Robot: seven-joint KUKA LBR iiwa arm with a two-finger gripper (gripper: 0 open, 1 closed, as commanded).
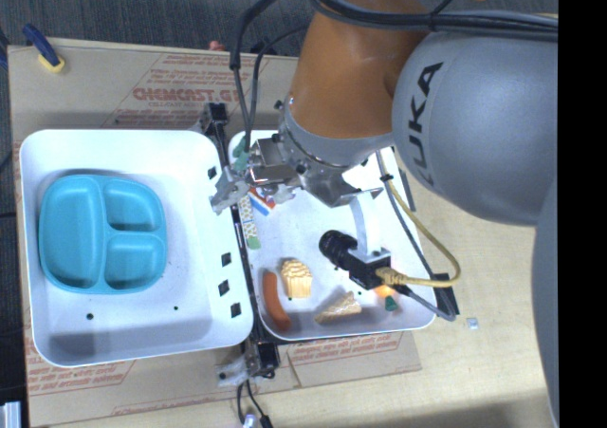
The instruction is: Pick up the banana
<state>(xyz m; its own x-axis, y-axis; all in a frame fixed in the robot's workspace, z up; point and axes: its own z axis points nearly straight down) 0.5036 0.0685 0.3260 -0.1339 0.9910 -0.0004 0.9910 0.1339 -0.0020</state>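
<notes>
Presently hangs over the right bin's (308, 227) far corner by the divider; cannot tell the gripper's (235, 187) opening. Must head toward the near rim for the probable banana (296, 279), stubby, beside a sausage (272, 296).

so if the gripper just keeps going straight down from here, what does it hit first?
Probably the right bin, its floor near the top-left corner by the divider. The gripper hangs there, apart from the food pieces lower down. Depth is unclear from this slant, and no banana is recognisable.

banana: cannot be made out | right bin (417, 320) largely covered by the arm
</notes>
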